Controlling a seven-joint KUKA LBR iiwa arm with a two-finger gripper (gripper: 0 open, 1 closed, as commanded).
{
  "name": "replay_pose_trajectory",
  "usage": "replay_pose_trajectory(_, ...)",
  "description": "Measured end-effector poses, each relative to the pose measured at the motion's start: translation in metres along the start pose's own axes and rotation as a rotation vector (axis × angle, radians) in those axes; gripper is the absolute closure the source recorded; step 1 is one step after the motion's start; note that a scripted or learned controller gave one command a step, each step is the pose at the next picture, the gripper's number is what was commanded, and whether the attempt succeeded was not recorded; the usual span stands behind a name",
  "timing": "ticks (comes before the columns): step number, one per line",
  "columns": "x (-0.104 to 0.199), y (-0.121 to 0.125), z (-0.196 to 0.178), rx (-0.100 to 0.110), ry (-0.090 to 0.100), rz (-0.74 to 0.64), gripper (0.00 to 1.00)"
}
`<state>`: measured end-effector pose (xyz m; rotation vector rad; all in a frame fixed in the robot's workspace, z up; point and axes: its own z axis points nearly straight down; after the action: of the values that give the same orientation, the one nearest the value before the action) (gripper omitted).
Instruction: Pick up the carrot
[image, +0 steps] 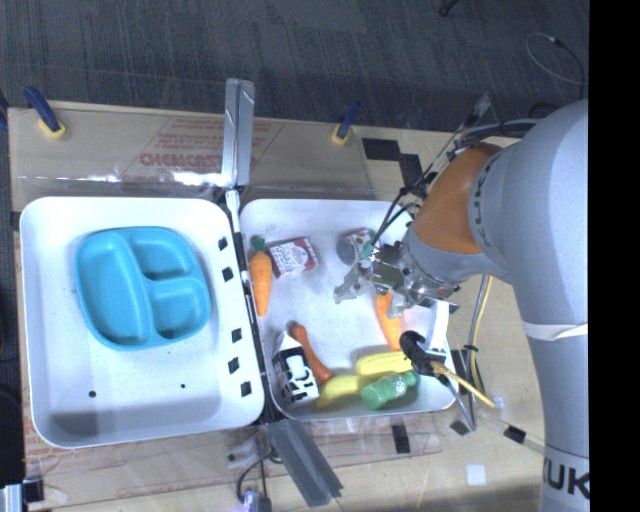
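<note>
Two shallow white bins sit side by side on the bench, and the right bin (330, 212) serves as the landmark here. Inside it, close against its left wall, lies the carrot (261, 281), orange with a green top, its length running from the far side toward the near side of the bin. Just to the right of the carrot's upper end rests a small red packet (292, 257). Nearer the front of the bin lies a thinner orange stick (309, 352), slanted, and beside it at the front left corner stands a small black-and-white box (292, 372). Along the front wall of the bin lie a yellow piece (338, 389), a second yellow piece (384, 361) and a green item (388, 391), close together. Another orange piece (387, 318) lies toward the right side of the bin, partly covered by the arm's wrist. The gripper (355, 276) hangs over the middle right of the bin, well apart from the carrot, and nothing is seen between its fingers; how far they are parted cannot be told from this slant. The grey arm (540, 210) with its orange band (450, 205) reaches in over the right wall of the bin. Left of the right bin, the left bin (60, 400) holds a blue divided tray (143, 283).
</note>
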<state>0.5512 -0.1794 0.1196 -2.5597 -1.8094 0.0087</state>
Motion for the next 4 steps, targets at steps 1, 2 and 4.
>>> replay_pose_trajectory(1,0.009,0.028,0.027,-0.001,0.012,-0.061,0.00)
replay_pose_trajectory(2,-0.009,0.006,0.027,-0.001,0.018,-0.027,0.00)
replay_pose_trajectory(4,-0.014,0.004,0.011,0.009,0.009,-0.028,1.00)
